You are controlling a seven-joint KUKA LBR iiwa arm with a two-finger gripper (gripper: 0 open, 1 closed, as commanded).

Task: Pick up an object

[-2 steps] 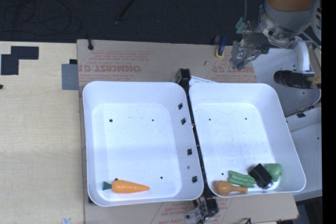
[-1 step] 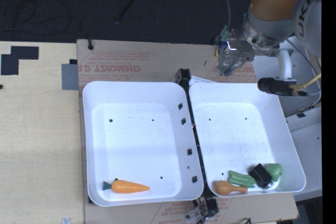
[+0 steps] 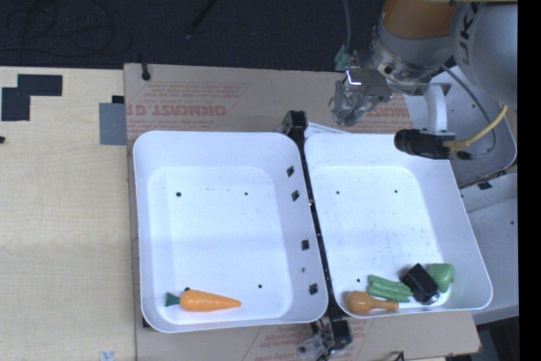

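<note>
An orange toy carrot [image 3: 209,300] with a green top lies at the front of the left bin [image 3: 152,182]. In the front right corner of the right bin [image 3: 461,207] sit a tan pear-shaped toy [image 3: 368,303], a green pod-like toy [image 3: 389,288], a black block [image 3: 419,282] and a light green piece [image 3: 441,273], all close together. My gripper [image 3: 348,107] hangs above the back edge of the right bin, near the divider, far from every object. Nothing shows between its fingers.
The two white bins sit side by side on brown cardboard [image 3: 220,101], joined by a black clip strip [image 3: 304,207]. A light wooden bench top [image 3: 59,224] lies to the left. A black cylindrical part [image 3: 423,144] juts over the right bin's back right edge.
</note>
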